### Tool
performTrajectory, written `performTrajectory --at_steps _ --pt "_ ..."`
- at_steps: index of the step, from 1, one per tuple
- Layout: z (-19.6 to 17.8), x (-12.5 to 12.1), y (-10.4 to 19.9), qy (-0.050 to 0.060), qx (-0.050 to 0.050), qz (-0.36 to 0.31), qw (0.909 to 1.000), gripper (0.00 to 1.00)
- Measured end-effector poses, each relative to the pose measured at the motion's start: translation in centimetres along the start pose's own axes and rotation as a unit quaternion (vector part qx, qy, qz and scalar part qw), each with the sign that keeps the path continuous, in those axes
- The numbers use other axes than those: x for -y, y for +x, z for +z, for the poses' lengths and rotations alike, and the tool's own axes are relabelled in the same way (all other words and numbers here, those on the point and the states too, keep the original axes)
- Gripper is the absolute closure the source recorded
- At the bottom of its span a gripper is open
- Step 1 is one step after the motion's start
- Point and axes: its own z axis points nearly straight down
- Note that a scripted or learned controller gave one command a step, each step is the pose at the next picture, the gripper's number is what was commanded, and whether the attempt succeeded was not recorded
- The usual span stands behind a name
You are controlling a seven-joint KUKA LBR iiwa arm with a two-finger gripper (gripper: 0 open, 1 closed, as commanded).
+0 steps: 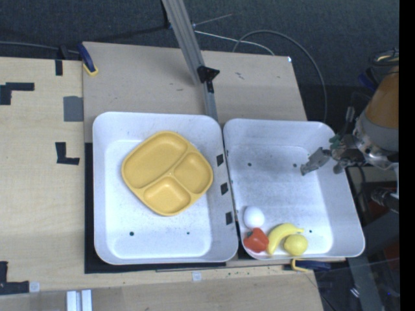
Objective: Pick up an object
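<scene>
Well, claw (322,162) over rt bin (337,193)

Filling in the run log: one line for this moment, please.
arm: over right bin's right edge | gripper: nothing held | banana, lemon, egg, red fruit: near-left corner | yellow tray: left bin

Dark carpet floor (78,8), pale wooden bench (39,193), loose cables (272,41)

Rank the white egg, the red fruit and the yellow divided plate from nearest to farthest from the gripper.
Measured from the gripper:
1. White egg, right bin, near the front-left corner.
2. Red fruit, just in front of the egg.
3. Yellow divided plate, left bin.
</scene>
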Motion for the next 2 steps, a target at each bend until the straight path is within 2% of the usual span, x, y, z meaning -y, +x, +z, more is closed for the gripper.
performTrajectory --at_steps 1,2 --pt "0.0 0.0 0.0 0.000 0.000 0.000 1.0000 0.00" --pt "5.9 -0.2 0.9 0.003 0.000 0.000 1.0000 0.00"
